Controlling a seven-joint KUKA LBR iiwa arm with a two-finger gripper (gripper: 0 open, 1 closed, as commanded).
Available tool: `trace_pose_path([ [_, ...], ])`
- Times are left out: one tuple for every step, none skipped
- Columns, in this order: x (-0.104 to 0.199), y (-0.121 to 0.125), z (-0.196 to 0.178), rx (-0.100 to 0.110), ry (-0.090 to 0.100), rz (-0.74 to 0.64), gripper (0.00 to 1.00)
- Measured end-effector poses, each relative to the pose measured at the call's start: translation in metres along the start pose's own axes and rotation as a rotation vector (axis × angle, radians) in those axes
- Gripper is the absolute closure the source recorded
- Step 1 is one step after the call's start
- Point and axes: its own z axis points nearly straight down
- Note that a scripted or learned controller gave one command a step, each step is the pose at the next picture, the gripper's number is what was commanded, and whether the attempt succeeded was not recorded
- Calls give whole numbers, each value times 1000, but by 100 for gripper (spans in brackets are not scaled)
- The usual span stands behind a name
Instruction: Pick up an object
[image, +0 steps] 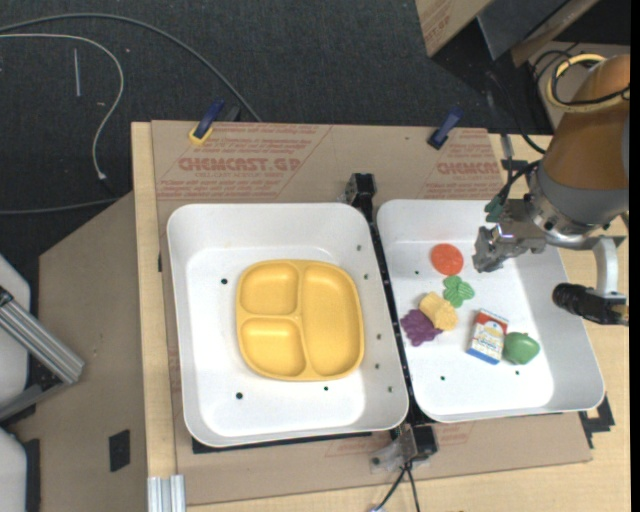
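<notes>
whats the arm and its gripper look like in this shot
The arm has a wide orange band above a grey, rounded wrist section. Below it sits a small dark metal gripper, with black cables looping near the wrist. A dark cylindrical piece sticks out on a pale bracket at the side.

Dark carpet (300, 60) under cardboard-topped bench (110, 300)

Glossy yellow plastic tray (300, 320).

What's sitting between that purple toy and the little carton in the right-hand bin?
In the camera view, a yellow toy lies between the purple toy and the carton, touching the purple one.
</notes>
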Motion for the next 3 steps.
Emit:
trace_pose_path([
  [50, -2, 9, 1, 0, 0, 100],
  [100, -13, 1, 0, 1, -1, 100],
  [152, -13, -9, -4, 0, -2, 100],
])
